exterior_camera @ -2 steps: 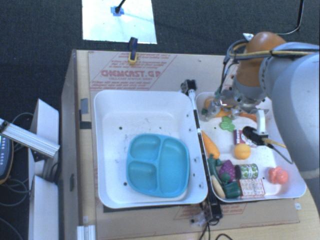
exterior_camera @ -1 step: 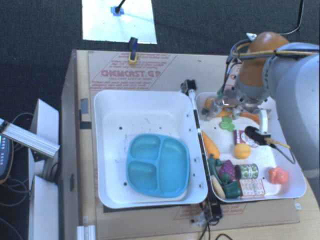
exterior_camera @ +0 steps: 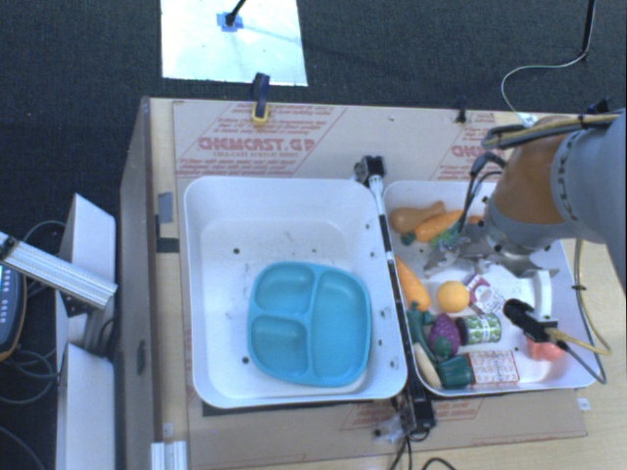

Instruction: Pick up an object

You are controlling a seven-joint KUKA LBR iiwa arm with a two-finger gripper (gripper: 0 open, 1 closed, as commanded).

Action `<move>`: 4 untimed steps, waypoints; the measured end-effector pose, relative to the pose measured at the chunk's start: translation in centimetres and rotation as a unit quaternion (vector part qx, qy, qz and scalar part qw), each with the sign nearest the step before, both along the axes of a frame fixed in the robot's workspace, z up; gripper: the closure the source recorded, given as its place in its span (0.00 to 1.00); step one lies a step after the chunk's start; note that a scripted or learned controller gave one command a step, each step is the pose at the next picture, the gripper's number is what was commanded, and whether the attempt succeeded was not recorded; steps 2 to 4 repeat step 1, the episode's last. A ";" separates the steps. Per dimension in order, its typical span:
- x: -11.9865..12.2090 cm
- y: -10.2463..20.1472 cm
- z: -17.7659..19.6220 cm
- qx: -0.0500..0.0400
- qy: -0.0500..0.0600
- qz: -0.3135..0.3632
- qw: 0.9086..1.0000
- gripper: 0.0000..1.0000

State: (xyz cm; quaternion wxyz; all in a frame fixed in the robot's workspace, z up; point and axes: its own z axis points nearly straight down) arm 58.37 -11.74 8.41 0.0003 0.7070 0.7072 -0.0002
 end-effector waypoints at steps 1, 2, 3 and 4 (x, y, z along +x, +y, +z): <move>7.9 2.0 -0.1 0.001 0.016 0.003 1.000 0.00; 7.9 2.0 -0.1 0.001 0.016 0.003 1.000 0.00; 7.9 2.0 -0.1 0.001 0.016 0.003 1.000 0.00; 7.9 2.0 -0.1 0.001 0.016 0.003 1.000 0.00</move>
